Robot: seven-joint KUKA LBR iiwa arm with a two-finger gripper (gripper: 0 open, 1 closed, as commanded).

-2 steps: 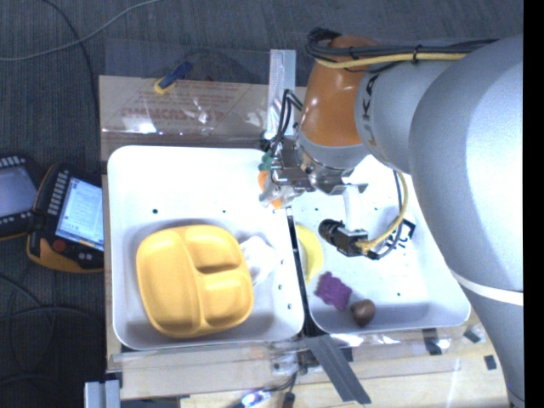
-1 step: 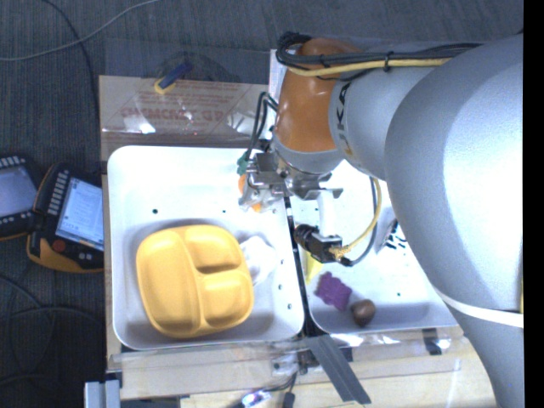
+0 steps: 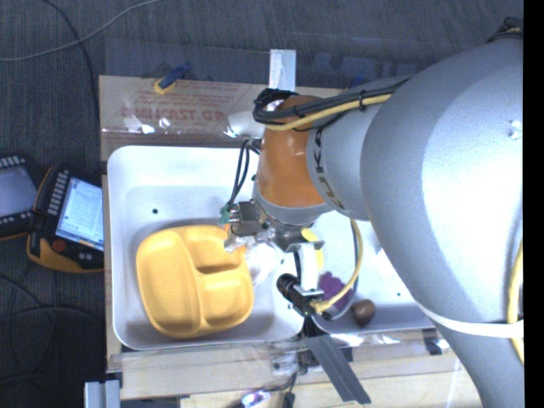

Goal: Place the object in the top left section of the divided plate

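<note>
Reaches in from the right with the grey arm (image 3: 442, 185), turns down past the orange band (image 3: 289, 172) above the wrist, and holds the gripper (image 3: 255, 235) low, near the view's centre, pointing downward.

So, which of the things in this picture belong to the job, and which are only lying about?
For the job:
- yellow divided plate in the left bin
- gripper, at the plate's right edge
- purple object and brown round object in the right bin; either may be the one to place

Lying about:
- teach pendant, outside the left bin
- blue item on the cardboard sheet
</note>
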